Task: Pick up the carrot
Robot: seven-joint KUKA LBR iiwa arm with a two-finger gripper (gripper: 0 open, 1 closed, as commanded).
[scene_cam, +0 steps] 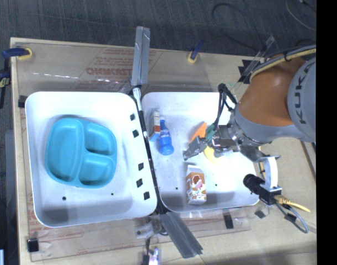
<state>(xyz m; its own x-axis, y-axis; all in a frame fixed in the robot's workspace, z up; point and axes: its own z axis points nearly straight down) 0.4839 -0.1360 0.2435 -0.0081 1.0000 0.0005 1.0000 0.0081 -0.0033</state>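
The carrot (199,130) lies in the right bin (176,195) just beside the claw (193,150), whose finger state cannot be determined; a descent slightly off-centre risks nudging the carrot aside or catching the adjacent yellow object (210,154) instead.

A blue tray (81,151) lies in the left bin (41,197). In the right bin (174,195), a blue bottle (165,139) lies near the dividing edge, a small carton (196,187) stands by the near edge, and a yellow thing (210,154) lies mid-bin.
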